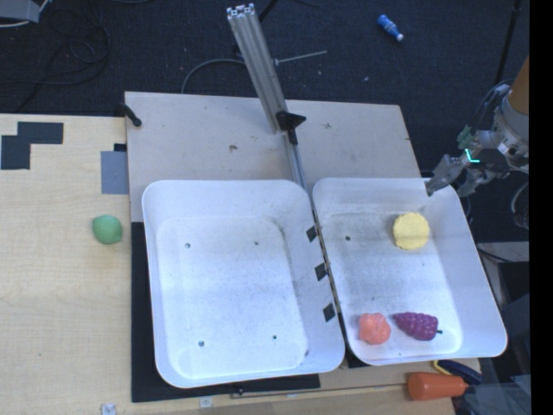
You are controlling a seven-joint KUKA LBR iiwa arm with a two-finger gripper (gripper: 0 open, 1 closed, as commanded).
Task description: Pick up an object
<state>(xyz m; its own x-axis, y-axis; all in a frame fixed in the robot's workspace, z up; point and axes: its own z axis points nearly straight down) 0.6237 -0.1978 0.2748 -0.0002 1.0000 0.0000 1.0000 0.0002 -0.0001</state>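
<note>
Broadly, the bench carries two shallow white bins side by side, their inner rims almost touching along a row of small black clips. By far the most open room is in the left bin, whose wide floor shows just faint specks and scuffs. The right bin holds three things: a yellow lemon-like ball toward its far right side, with bare floor all around it, and down at the near edge an orange-pink lump just beside a purple grape bunch. The gripper hangs over the right bin's far right corner, apart from the yellow ball; whether its jaws are parted or closed cannot be made out, and nothing is visibly held. Outside the bins lie a green ball on the wooden surface to the left and an orange carrot-like thing below the right bin.
</note>
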